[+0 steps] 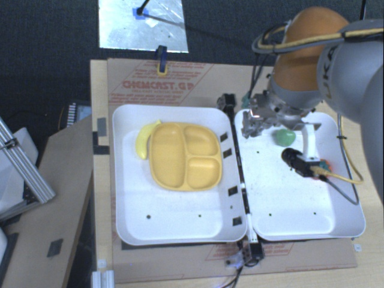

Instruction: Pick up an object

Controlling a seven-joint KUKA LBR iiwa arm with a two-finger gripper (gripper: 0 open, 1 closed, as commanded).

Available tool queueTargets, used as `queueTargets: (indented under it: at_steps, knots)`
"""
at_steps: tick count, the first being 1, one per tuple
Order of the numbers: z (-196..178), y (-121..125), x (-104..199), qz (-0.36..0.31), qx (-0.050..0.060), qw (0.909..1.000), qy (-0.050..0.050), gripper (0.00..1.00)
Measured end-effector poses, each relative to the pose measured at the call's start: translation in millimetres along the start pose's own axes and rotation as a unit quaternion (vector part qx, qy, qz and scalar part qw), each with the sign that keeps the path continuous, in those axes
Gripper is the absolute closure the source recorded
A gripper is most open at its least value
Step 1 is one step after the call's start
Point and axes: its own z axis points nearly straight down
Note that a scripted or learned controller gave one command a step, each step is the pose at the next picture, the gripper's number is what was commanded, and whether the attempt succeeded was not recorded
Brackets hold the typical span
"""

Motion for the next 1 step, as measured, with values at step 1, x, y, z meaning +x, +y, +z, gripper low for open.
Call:
queueTargets:
  at_steps: [1]
  knots:
    - [15.8, 13.1, 50.5, 0.0, 0.001, 1.0, 0.0, 1.0]
